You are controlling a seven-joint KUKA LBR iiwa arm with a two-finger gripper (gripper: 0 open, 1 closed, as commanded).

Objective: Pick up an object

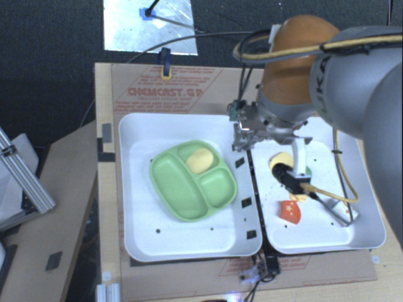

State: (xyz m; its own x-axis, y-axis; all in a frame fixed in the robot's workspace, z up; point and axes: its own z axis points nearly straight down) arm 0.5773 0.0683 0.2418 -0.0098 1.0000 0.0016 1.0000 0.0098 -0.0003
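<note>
1. Picking a target comes first, I reckon. The claw (242,140) hangs over the rims where the left bin (135,187) and the right bin (365,231) meet, so it isn't lined up over anything grabbable.
2. Easiest candidate looks like the red piece (290,212). It's lying flat on the floor of the right bin, toward the near side and clear of the walls. I'd slide the claw over it, drop straight down and close across its narrower side.
3. Other option is the yellow lump (201,161) in the upper compartment of the green divided plate (186,194) in the left bin. It's rounded, so it could roll or squirt out. Centre on it and keep off the compartment ridges.
4. Either way, move sideways before descending, because those bin rims are right under the claw.
5. Hard to make out: I can't tell if the claw is wide or narrow. It's a dark muddle under the wrist.
6. There's another yellow thing (279,163) in the right bin, just beside the middle rim. Robot hardware partly covers it, so its shape is anyone's guess.
7. Something silvery (343,214) lies near that bin's right side. Can't name it.
8. The grey arm (359,80) blocks the far right corner of the right bin, so that patch is hidden.
</note>
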